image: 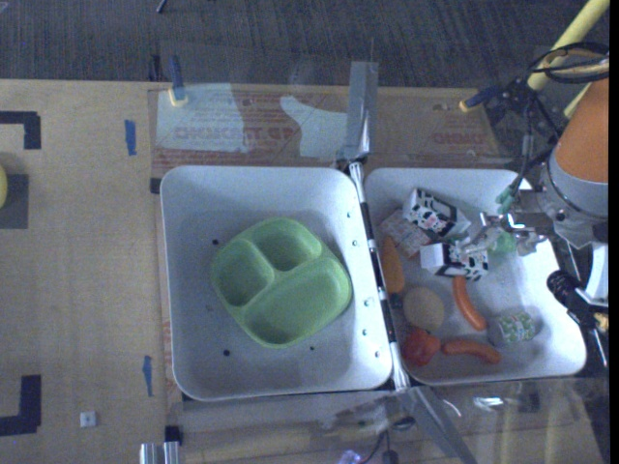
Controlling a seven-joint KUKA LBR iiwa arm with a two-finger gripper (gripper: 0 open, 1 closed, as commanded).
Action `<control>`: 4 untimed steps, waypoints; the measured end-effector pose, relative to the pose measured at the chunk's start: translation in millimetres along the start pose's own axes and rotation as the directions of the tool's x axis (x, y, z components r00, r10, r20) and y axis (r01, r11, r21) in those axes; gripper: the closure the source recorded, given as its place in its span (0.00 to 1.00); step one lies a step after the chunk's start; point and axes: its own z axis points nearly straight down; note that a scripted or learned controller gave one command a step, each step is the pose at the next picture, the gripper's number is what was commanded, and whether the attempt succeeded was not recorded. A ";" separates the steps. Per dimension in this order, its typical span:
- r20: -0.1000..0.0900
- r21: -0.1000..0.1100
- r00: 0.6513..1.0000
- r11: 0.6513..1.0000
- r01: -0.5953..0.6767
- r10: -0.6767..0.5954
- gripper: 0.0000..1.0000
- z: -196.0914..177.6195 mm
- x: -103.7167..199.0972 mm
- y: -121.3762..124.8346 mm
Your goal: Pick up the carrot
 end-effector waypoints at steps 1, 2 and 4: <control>0.001 -0.004 0.998 0.998 -0.057 0.057 0.00 136.5 4.3 -17.7; 0.001 -0.003 0.998 0.998 -0.059 0.059 1.00 127.9 4.1 -18.1; 0.001 0.000 0.904 0.904 -0.427 0.427 1.00 32.3 82.7 -49.0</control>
